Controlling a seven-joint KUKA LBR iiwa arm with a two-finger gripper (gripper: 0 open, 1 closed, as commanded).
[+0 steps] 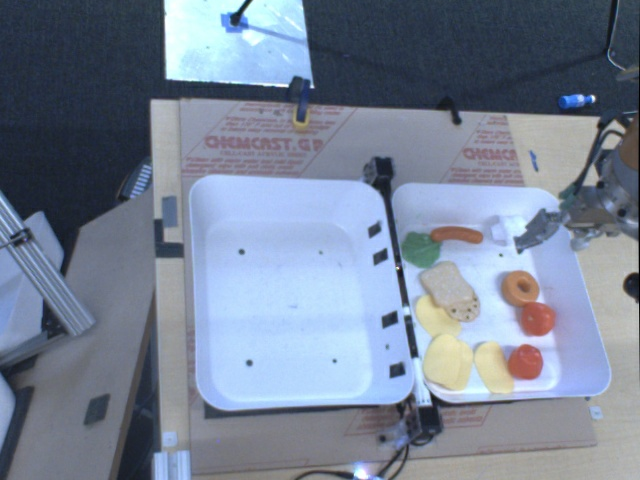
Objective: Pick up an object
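The right bin (580,298) holds toy food. An orange sausage (456,234) lies near its back, with a green leafy piece (421,249) to its left. Below them is a tan bread slice (449,290), and to the right a donut (520,288). Two red tomatoes (537,318) (525,361) lie near the right side. Yellow pieces (448,360) sit along the front. A small white object (500,231) lies by the back right. My gripper (531,232) hangs over the bin's back right part, just right of that white object and above the donut.
The left bin (290,298) stands beside the right one, with a black divider strip (395,268) between them. Both rest on a cardboard sheet (260,138). A metal plate (235,28) lies beyond the bench. A blue marker (577,99) is at the far right.
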